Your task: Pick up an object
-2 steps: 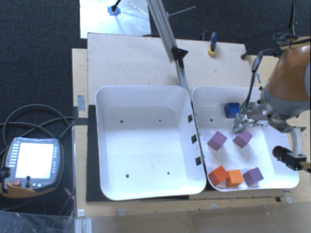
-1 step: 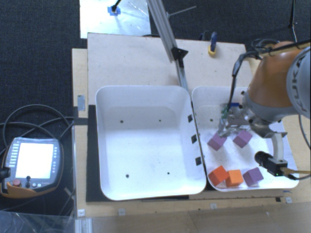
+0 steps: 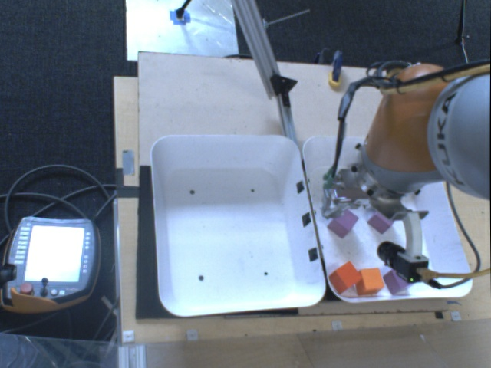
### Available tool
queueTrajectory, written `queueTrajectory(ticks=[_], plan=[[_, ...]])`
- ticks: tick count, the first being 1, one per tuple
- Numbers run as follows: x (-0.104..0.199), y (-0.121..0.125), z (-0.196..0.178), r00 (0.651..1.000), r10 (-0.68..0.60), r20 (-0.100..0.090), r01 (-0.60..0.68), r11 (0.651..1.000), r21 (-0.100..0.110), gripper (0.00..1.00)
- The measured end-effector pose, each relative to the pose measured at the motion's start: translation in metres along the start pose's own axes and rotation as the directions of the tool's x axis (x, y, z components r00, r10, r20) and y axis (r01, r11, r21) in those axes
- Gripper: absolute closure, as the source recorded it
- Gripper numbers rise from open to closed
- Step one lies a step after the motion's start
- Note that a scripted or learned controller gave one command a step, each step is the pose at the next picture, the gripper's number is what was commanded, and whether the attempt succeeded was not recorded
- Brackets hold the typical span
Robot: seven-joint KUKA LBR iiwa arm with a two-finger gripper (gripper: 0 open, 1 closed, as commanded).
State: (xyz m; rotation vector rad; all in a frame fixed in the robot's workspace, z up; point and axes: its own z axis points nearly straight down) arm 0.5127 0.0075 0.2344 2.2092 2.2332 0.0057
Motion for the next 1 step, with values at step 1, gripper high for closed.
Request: queueTrajectory(ticks=[1], plan=[[0.0556, 0.0048, -0.0043, 1.000, 0.000, -0.001, 0.000, 1.000, 0.000, 1.00]])
